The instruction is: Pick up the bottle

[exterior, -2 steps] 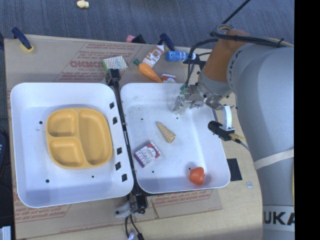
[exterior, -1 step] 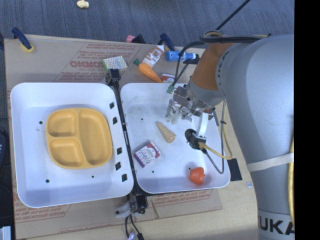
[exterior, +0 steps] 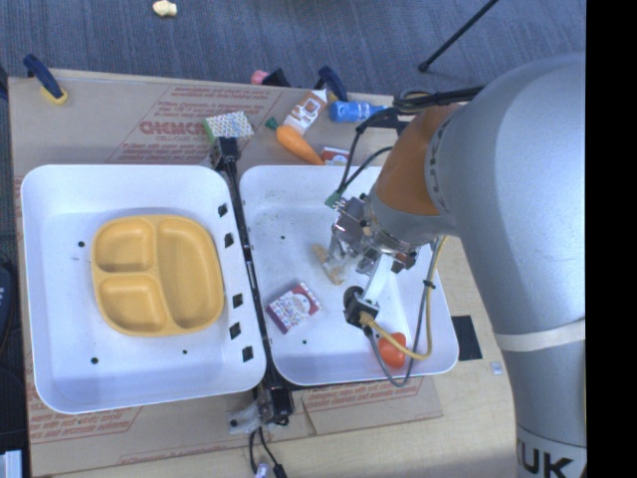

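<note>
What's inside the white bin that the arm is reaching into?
In the right bin: a small red-and-white packet and something orange. The gripper and arm cover the rest.

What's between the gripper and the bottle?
Nothing visible. The gripper sits low in the right bin, against a pale tan item, possibly the bottle. The red-and-white carton and orange toy lie apart from it.

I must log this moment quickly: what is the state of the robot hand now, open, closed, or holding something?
Hand: low in the right bin; whether it is open, closed or holding anything cannot be told.
</note>
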### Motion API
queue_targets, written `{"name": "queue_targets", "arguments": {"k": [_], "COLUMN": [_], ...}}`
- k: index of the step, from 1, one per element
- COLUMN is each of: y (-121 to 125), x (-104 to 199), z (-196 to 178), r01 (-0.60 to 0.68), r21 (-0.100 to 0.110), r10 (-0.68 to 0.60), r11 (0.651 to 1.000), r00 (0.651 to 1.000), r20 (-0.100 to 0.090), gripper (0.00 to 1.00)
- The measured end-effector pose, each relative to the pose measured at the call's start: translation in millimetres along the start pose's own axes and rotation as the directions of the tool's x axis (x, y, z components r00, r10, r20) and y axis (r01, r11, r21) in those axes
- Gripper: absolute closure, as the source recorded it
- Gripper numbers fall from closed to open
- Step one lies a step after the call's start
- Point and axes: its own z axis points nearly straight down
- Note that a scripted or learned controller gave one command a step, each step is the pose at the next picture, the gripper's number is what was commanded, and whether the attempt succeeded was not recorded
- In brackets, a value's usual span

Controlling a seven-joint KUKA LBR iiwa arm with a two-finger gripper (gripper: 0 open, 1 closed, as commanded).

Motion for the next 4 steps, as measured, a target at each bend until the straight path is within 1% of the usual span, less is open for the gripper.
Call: {"name": "queue_targets", "arguments": {"k": [1,2,3,4], "y": [-56.7,-48.3,-69.3,-59.0], "x": [-27.5,-71.0,-40.7,-54.9], "z": [-75.7,-37.7,1.5,-158.0], "r01": [-0.074,-0.256,-0.407,-0.453], "r21": [-0.002,0.000,0.001,-0.004], "r10": [0.074,0.256,0.407,0.453], "r11": [0.997,0.967,0.913,0.891], "r00": [0.997,0.967,0.913,0.891], "r20": [0.000,-0.001,-0.001,-0.004], "gripper": [1.00,1.00,1.00,1.00]}}
